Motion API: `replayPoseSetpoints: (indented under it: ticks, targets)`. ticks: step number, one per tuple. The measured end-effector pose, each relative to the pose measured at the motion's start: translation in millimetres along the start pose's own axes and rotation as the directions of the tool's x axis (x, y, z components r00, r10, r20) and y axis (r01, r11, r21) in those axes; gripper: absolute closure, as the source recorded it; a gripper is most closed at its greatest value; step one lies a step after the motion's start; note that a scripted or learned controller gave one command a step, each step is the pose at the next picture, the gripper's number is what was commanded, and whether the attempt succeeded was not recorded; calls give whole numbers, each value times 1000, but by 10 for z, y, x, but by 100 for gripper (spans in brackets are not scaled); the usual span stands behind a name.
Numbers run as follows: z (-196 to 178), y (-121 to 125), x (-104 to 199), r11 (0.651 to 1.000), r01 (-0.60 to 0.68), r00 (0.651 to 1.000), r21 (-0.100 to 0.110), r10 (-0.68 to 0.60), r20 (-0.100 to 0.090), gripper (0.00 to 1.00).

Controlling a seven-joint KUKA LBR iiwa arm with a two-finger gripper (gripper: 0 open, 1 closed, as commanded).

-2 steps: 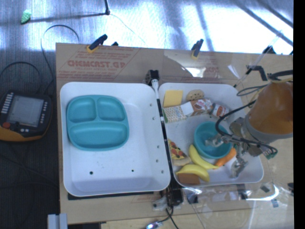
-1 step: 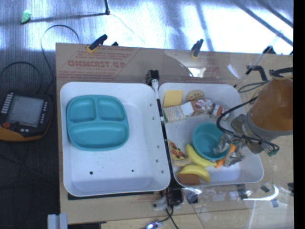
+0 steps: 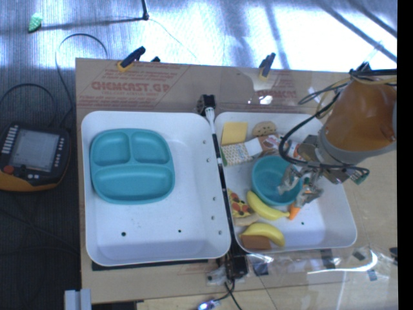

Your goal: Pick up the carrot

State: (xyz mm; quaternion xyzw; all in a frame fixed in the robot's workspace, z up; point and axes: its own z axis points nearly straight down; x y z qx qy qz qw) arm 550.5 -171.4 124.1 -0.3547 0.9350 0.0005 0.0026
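The arm (image 3: 361,118) reaches in from three o'clock and hangs over the right bin (image 3: 335,228), so the step in hand looks like the approach to the grasp, with the lift not yet begun. The gripper (image 3: 303,189) sits low beside the teal bowl (image 3: 274,178); cables and its own body blur the tips, so I cannot tell how it is set. The carrot (image 3: 294,211) is a small orange piece on the bin floor, just off the bowl's five o'clock edge and just under the gripper. Nothing shows it held. The next move seems to call for a short, careful descent that centres on the carrot while staying off the bowl rim and the banana (image 3: 266,206) lying close at the carrot's nine o'clock.

The bench (image 3: 129,86) is a brown board bearing both white bins. The left bin (image 3: 110,231) holds a teal divided plate (image 3: 132,163). In the right bin, a second banana (image 3: 264,232) lies at six o'clock, a yellow block (image 3: 234,133) at eleven o'clock, and a biscuit (image 3: 264,129) beside it. Off the bench at nine o'clock a control pad (image 3: 32,155) rests on dark carpet (image 3: 39,250).
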Motion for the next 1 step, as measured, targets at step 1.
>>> replayPoseSetpoints:
  ticks: [1]
  targets:
    - [291, 137, 298, 943, 334, 943, 19, -334, 9, 100]
